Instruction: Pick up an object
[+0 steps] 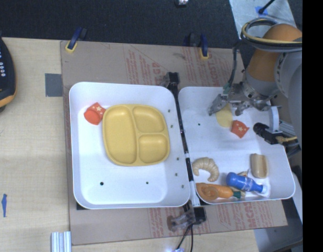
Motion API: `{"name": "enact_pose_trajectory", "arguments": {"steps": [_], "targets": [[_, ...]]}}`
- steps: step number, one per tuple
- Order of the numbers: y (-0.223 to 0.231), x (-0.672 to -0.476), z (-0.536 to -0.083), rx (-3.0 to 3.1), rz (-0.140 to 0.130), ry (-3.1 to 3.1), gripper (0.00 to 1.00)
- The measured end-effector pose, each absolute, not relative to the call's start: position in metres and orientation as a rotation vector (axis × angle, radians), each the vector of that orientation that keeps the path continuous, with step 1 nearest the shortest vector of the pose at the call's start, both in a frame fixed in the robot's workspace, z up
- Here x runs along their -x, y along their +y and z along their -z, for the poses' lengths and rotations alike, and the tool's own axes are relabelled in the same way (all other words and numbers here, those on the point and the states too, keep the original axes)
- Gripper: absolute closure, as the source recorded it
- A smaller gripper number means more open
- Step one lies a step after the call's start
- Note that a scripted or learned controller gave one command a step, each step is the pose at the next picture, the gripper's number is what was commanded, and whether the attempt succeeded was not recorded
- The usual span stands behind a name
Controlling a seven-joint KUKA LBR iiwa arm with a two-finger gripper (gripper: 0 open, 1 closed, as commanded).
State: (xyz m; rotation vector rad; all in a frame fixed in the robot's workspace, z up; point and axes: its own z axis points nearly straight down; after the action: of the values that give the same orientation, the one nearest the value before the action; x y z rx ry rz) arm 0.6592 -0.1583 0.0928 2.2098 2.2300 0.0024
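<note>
Orange carrot toy [215, 192] at near rim, pale yellow object [224, 118] just below fingers [218, 105], spread apart.

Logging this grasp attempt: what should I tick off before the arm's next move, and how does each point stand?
1. Tool over the right bin: ok, near its upper edge.
2. Target under the tool: ok, a pale yellow piece lies just below it.
3. Piece between the fingers: cannot tell.
4. Neighbour clearance: not ok, the red block sits right beside the yellow piece.
5. Other items apart from the grasp spot: ok, croissant, blue bottle and carrot lie toward the bin's lower edge.
</note>
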Motion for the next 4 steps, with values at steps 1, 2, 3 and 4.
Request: {"name": "enact_pose_trajectory", "arguments": {"steps": [1, 2, 3, 4], "targets": [[-0.166, -0.627, -0.092, -2.222, 0.008, 2.228, 0.0], [-0.208, -0.658, -0.147, -2.216, -0.001, 2.218, 0.0], [-0.187, -0.611, -0.089, -2.226, 0.009, 2.229, 0.0], [-0.189, -0.614, -0.103, -2.221, 0.006, 2.223, 1.0]]}}
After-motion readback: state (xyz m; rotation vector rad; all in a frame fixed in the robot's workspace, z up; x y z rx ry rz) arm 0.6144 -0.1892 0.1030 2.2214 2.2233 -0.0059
